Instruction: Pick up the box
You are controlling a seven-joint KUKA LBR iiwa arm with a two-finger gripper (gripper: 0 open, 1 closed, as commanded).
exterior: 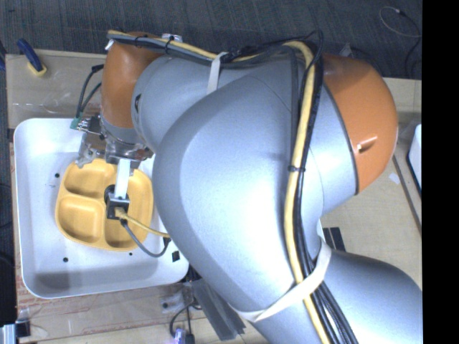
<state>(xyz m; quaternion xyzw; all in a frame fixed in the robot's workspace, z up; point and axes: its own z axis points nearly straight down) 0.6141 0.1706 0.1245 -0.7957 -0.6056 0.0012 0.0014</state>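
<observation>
Jaws' spread I cannot tell; gripper sits over the yellow box's one o'clock corner, box seemingly unlifted in the bin.

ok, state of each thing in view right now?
yellow box: in the left bin, compartments up, partly under the gripper.
gripper: over the box's far edge; no grasp visible.
left bin: flat on the bench.
blue-handled tool: lying on the bench outside the bin.
</observation>
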